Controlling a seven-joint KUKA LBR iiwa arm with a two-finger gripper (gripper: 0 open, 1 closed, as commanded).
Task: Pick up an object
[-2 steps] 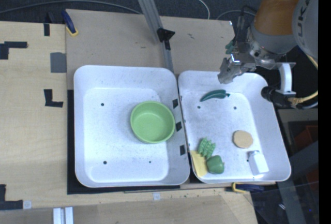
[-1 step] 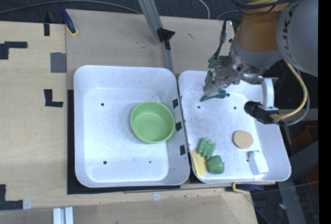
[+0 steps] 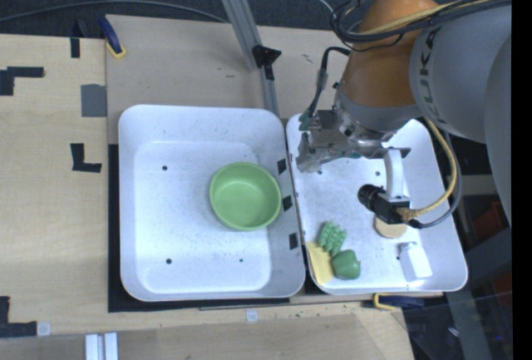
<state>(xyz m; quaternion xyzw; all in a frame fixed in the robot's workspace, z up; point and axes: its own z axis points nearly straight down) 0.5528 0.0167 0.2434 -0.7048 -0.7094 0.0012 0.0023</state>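
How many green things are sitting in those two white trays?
3. A green bowl sits in the left bin. A knobbly green piece and a rounder green lump lie together near the right bin's front-left corner. The arm may hide more.

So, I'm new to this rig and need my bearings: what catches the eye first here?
The big grey arm with its orange band looms over the right bin, its end effector near that bin's upper left corner. A green bowl sits in the left bin; small green and yellow objects cluster along the right bin's lower edge.
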